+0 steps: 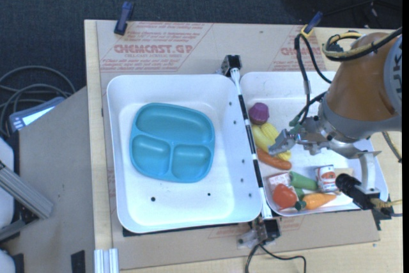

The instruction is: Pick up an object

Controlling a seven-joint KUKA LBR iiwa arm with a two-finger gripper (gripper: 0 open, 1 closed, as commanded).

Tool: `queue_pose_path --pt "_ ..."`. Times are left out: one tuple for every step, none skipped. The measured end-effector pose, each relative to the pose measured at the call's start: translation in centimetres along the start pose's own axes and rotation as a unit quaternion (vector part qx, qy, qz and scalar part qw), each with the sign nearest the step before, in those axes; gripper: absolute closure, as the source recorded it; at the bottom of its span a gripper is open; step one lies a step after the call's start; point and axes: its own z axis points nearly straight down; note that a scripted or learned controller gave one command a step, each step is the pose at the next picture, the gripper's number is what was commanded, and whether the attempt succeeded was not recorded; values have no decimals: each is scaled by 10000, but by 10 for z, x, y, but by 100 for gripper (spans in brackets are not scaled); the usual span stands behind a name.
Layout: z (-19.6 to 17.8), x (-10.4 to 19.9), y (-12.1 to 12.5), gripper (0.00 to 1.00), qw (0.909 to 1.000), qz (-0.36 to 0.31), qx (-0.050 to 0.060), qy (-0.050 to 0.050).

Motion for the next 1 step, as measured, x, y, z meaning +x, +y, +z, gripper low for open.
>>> queue_pose_path --pt "41 -38 -3 0 10000 -2 -2 1"
